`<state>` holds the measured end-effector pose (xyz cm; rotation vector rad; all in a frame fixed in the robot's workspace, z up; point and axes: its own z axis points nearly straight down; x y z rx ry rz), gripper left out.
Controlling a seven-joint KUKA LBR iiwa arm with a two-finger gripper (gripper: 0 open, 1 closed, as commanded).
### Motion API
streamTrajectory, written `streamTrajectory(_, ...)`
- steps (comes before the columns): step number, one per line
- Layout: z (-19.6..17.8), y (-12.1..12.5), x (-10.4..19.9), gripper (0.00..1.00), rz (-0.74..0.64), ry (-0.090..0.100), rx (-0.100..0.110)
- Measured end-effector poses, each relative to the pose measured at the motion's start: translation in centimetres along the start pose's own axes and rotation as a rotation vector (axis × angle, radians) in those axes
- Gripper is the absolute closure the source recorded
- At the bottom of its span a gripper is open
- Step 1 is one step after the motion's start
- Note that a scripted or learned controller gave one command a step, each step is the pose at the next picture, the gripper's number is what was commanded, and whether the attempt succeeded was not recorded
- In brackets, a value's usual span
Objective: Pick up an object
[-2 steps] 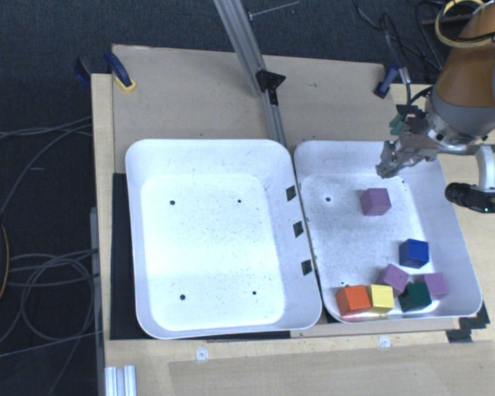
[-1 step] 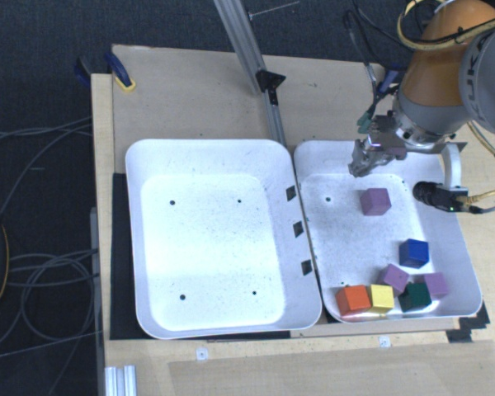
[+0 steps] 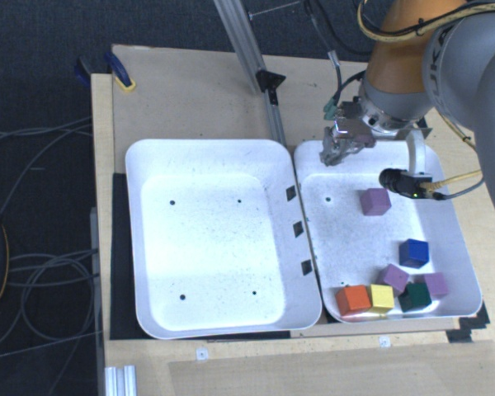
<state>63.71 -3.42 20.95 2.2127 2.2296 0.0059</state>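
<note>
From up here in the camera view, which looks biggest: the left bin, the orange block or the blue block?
1. Left bin, by far.
2. Orange block and blue block: alike; not ranked.

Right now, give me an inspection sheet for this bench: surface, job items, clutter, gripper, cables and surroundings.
Surface: wooden bench bearing left bin and right bin.
Job's things: purple block lying alone; blue block; orange block, yellow block, green block and two more purple ones clustered in the near corner.
Clutter: blue clamp.
Gripper: gripper over the right bin's far edge, holding nothing.
Cables: loose cables on the floor.
Surroundings: metal pole, dark carpet.
</note>
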Motion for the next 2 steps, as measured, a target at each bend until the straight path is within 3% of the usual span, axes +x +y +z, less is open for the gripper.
streamTrajectory(2, -2.7, 0.1, 12.4, 1.00, 0.000, 0.001, -0.001)
